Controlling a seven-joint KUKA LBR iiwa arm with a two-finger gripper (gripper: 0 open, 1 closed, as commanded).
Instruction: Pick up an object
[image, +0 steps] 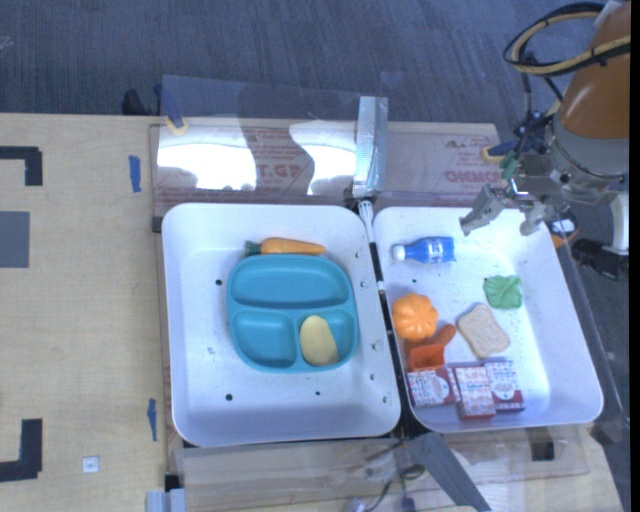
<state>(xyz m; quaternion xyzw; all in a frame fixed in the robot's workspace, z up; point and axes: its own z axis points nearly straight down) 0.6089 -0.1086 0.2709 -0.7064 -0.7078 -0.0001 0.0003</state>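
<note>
White bins sit side by side. Over the right bin's far edge hangs the gripper, its 2 fingers spread apart and holding nothing. Just below it lies a blue bottle. Nearer are an orange pumpkin, possibly a toy, and a green leaf.

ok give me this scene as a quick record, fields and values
left bin: blue divided tray with a yellow potato-like item in one compartment; carrot at the tray's far edge
right bin: blue bottle, green item, orange pumpkin, bread slice, red cartons
pincer: open, above the right bin's far edge, holding nothing
</note>
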